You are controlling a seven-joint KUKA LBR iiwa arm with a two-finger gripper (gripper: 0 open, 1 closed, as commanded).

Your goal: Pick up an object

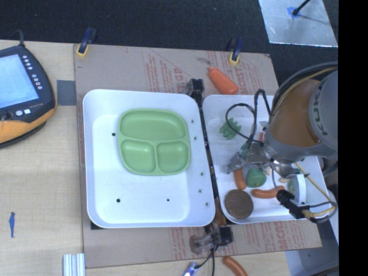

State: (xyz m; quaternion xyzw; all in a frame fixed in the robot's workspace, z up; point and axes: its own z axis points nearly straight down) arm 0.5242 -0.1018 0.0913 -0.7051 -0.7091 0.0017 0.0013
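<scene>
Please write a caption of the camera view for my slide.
Grey KUKA arm reaching over right white bin; green divided plate in left.

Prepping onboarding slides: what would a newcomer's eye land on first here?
Probably the green divided plate, alone in the left bin. Next, the grey-and-orange arm leaning over the right bin, its gripper down among small toy foods, near a brown round patty.
</scene>
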